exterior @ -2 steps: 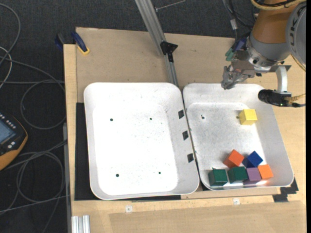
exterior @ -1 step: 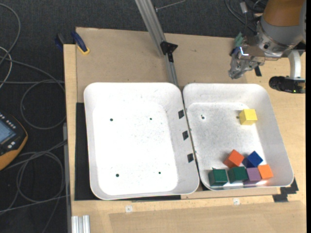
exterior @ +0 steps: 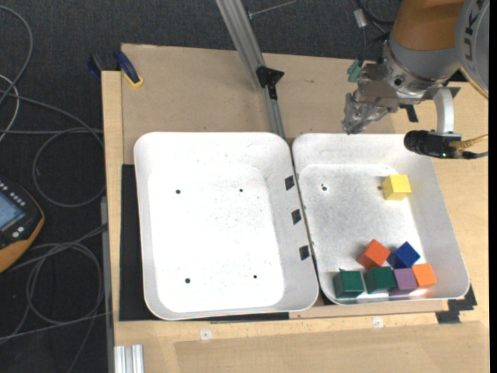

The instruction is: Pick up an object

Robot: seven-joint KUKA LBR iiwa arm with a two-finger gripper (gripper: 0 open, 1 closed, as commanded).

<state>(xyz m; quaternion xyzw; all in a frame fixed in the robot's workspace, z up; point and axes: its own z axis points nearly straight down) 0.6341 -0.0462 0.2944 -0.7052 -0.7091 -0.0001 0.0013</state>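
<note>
Nothing is picked yet: my end effector (exterior: 361, 119) hangs above the tabletop (exterior: 194, 92) just past the right bin's (exterior: 446, 231) far rim, and whether it is released or clenched I cannot tell. The yellow cube (exterior: 396, 186) lies at five o'clock from it, the clustered blocks (exterior: 384, 270) farther toward six.

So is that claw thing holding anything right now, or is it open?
Gripper: above the right bin's far edge, nothing seen in it; open or closed cannot be told.
</note>
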